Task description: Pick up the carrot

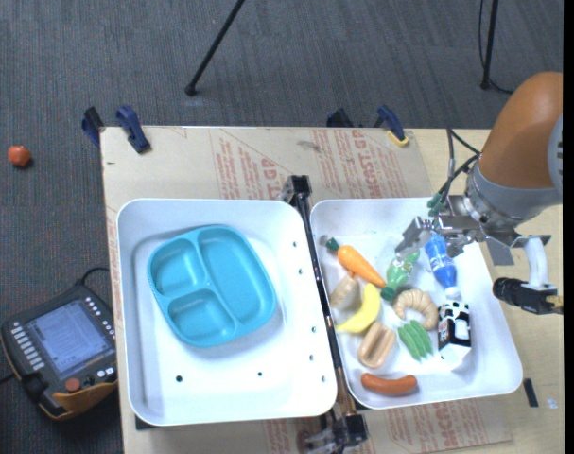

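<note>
carrot [359, 264] — lies in the right bin [499, 372], near its left wall | gripper [442, 235] — hangs right of the carrot, cannot tell if clenched | not lined up yet

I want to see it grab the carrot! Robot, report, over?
Gripper above right bin's upper right. Carrot untouched, upper left in that bin. Banana touches the carrot's lower end.
</note>
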Motion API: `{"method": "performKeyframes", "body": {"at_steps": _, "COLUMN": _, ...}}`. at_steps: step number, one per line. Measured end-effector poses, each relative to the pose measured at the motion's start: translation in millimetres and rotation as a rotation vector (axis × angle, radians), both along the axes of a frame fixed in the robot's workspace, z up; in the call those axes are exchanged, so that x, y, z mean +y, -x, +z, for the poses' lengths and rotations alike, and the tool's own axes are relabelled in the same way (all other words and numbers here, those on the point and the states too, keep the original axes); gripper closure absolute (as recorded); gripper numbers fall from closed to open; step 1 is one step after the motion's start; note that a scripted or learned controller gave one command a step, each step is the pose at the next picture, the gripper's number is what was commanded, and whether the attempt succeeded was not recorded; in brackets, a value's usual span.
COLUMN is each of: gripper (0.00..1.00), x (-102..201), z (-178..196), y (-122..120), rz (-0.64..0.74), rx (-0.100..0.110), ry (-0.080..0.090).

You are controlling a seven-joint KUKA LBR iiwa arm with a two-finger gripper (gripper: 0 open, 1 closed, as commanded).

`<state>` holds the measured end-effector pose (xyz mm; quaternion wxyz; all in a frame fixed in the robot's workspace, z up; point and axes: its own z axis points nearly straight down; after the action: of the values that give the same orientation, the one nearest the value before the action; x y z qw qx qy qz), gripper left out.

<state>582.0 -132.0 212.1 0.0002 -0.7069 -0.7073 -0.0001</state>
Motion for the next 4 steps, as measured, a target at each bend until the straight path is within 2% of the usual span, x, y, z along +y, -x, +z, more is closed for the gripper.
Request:
{"method": "performKeyframes", "body": {"at_steps": 1, "gripper": 0.0, "x": 45.8, "z": -73.4, "y": -13.1, "rz": -0.113, "rx": 0.004, "ry": -0.001}}
{"method": "performKeyframes", "body": {"at_steps": 2, "gripper": 0.0, "x": 41.2, "z": -125.3, "y": -15.4, "rz": -0.323, "rx": 0.005, "ry": -0.001}}
{"method": "performKeyframes", "body": {"at_steps": 3, "gripper": 1.0, "x": 40.5, "z": -114.9, "y": -15.7, "rz": -0.324, "rx": 0.005, "ry": -0.003}}
{"method": "performKeyframes", "body": {"at_steps": 4, "gripper": 1.0, "x": 65.8, "z": 64.5, "y": -62.5, "rz": -0.568, "rx": -0.001, "ry": 0.0}}
